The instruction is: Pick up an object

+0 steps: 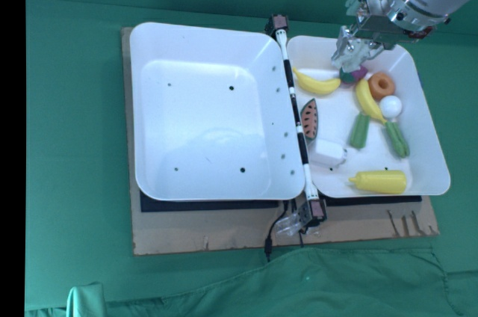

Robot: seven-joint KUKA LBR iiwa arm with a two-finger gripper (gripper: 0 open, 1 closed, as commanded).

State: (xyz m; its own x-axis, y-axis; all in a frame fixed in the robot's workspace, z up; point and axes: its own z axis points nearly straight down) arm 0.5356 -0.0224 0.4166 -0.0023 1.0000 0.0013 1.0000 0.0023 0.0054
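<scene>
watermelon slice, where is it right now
The watermelon slice lies in the right bin, against its left wall, between the banana above and the white block below.

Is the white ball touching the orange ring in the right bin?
Cannot tell. In the camera view the white ball sits just below the orange ring, their edges meeting with no visible gap, but the slanted angle doesn't confirm contact.

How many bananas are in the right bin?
2: one curved yellow toy banana near the divider at the far end, another yellow toy banana beside the orange ring. Others may hide beneath the claw.
</scene>
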